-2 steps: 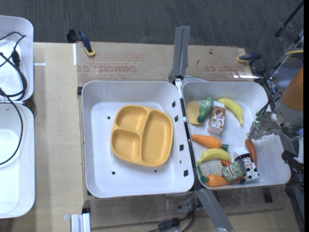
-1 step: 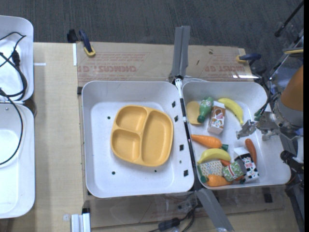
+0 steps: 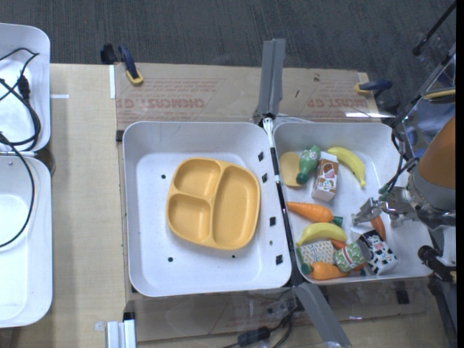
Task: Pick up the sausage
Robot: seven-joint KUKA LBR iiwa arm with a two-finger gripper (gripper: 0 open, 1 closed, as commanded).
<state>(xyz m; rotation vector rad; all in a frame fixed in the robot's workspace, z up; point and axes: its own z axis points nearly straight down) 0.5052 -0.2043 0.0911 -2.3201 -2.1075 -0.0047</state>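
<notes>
Seemingly the sausage lies just beside the jaws.

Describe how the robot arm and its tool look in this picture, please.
The arm enters from the right of the camera view; its visible part is a rounded orange band with grey sections around it. The tool is metallic silver-grey, with thin fingers reaching out over the right bin. Dark thin cables run along the arm near the wrist.
</notes>
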